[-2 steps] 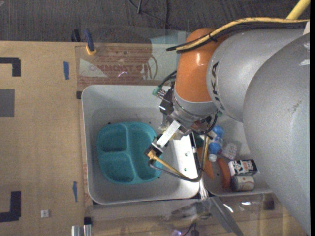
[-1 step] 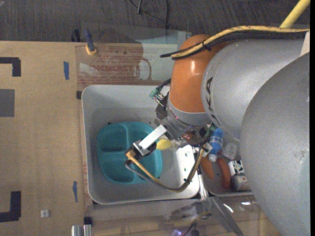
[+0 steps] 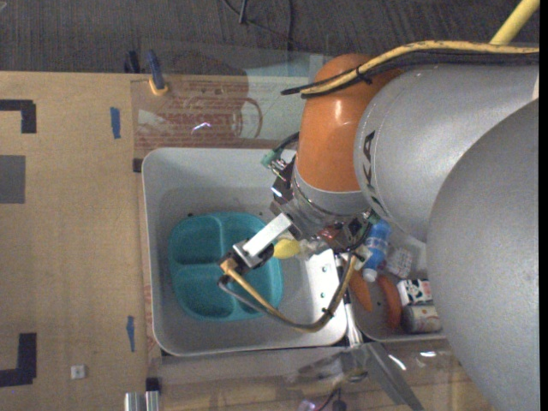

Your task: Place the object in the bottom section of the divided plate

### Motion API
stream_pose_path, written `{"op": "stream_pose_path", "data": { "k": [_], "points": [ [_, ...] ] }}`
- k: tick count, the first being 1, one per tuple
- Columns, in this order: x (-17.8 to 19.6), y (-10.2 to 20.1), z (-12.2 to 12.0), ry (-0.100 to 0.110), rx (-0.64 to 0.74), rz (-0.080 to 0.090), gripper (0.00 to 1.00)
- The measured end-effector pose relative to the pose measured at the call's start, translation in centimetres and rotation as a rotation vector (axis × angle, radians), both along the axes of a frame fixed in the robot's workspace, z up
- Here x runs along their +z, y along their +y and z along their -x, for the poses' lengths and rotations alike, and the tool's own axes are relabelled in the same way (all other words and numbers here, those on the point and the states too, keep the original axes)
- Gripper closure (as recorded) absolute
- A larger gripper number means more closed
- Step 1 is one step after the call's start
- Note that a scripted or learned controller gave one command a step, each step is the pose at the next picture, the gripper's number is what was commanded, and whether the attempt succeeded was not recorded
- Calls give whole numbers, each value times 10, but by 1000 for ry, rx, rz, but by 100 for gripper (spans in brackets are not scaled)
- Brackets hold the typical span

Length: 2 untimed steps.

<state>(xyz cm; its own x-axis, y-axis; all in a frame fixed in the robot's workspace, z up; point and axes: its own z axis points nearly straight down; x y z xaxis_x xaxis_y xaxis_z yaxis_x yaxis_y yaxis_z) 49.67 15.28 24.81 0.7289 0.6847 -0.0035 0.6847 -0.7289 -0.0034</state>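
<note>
Above the right rim of the teal divided plate (image 3: 193,248) in the left bin (image 3: 159,197), the end effector (image 3: 297,241) hovered with a small yellow object (image 3: 286,248) beside it. We could not tell whether it was clamped. We judged it best to centre over the bottom section, descend low, then release.

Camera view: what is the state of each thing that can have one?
Plate: flat in the left bin, partly under the arm.
Yellow object: over the plate's right edge; held or not, unclear.
Bottle: in the right bin, partly hidden.
Carton: in the right bin.
</note>
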Motion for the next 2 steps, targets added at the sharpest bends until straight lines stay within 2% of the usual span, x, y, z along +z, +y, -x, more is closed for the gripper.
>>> {"op": "stream_pose_path", "data": {
  "k": [1, 2],
  "points": [
    [-38, 39, -8, 1, -56, 0, 100],
    [-38, 39, -9, 0, -56, 0, 0]
  ]
}}
